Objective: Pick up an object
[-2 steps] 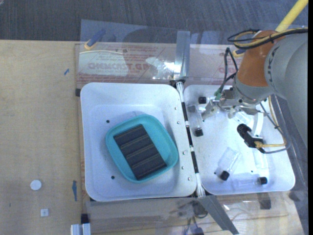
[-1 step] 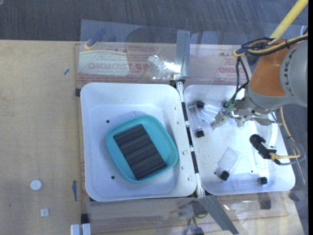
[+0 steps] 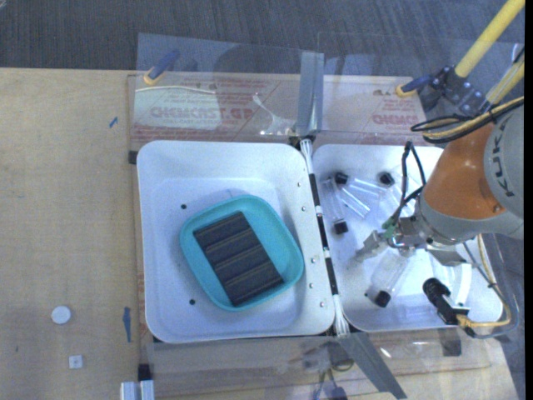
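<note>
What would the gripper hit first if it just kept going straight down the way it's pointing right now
Most likely a clear vial with a black cap lying on the floor of the right bin, just under the gripper. Height is hard to judge from this slanted view, so it could miss and meet the bin floor.

- I can see big dark letters on the orange band (image 3: 466, 182) of the arm — they look like "KU", cut off at the edge of the view.
- I can see red print on the clear sheet (image 3: 196, 111) behind the left bin. It looks flipped, like in a mirror, so I cannot read it.
- There is more red print on the clear sheet (image 3: 391, 115) behind the right bin — part of it is hidden and it is flipped too, so I cannot read it.
</note>
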Robot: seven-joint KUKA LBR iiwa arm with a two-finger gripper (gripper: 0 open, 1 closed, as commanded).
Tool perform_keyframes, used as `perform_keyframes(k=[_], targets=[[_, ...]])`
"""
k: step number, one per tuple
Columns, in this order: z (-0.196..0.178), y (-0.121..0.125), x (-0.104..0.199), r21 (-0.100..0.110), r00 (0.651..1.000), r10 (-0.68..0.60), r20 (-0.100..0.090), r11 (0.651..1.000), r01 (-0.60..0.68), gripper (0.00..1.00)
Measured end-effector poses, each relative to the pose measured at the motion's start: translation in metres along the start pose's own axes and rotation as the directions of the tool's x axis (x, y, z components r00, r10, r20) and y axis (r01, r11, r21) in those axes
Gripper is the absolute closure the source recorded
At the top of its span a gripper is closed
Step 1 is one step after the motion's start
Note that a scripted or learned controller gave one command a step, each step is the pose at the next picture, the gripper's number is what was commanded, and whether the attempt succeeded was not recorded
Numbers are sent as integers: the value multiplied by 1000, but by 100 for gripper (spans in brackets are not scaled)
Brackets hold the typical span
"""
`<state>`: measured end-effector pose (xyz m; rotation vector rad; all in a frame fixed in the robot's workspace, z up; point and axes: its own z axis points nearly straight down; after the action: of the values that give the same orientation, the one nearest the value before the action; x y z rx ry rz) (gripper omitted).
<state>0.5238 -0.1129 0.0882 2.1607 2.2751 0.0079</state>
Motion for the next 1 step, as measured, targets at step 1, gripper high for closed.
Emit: perform_keyframes(k=[1], targets=[[-97,85,22,4,998,-62,1,998,62,0]])
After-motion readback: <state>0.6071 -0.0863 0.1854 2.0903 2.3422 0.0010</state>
